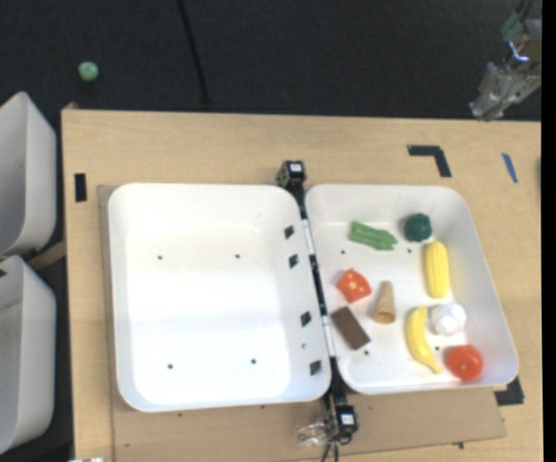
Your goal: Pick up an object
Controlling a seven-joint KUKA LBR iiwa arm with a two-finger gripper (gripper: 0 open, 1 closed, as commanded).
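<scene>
The right bin (470,221) holds several toy foods: a green pod (371,236), a dark green round piece (417,226), a yellow corn cob (437,269), a red pepper piece (354,286), a tan cone (385,303), a brown block (350,328), a banana (418,338), a white piece (446,319) and a red tomato (464,362). My gripper (505,87) hangs at the top right, beyond the bench's far edge and well away from the bins. Nothing shows between its fingers.
The left bin (124,296) sits beside the right one, with a black divider strip (309,277) between them. White containers (4,181) stand off the bench's left side. A small green ball (88,70) lies on the dark floor at the far left.
</scene>
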